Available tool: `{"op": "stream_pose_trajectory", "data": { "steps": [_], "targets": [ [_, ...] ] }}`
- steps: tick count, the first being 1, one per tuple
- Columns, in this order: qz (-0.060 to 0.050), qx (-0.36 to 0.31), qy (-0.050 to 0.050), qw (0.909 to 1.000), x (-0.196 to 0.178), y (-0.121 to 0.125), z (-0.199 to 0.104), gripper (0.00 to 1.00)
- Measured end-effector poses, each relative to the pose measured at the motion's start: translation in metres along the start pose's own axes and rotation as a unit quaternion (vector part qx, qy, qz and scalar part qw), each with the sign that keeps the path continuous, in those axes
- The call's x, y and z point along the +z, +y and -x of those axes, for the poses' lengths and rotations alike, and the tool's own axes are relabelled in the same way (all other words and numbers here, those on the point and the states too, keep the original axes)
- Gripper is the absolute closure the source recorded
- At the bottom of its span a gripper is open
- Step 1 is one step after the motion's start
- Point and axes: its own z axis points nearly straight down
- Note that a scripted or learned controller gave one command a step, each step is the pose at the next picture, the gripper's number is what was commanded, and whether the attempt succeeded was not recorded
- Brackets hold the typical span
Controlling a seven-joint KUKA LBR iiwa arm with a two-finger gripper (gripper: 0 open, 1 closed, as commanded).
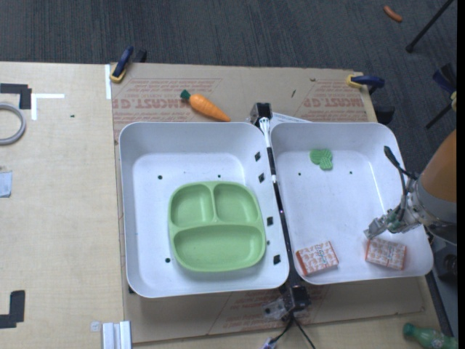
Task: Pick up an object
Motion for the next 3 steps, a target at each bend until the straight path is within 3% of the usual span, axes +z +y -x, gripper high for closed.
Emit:
{"op": "stream_pose_trajectory", "data": {
  "steps": [1, 2, 3],
  "targets": [
    [0.000, 0.000, 0.000, 1.0000, 0.000, 0.000, 0.000, 0.00],
    [-0.001, -0.177, 0.001, 0.9842, 0.010, 0.011, -0.034, 0.00],
    [0.000, -0.286, 0.000, 0.9583, 0.010, 0.060, -0.040, 0.00]
  ]
}}
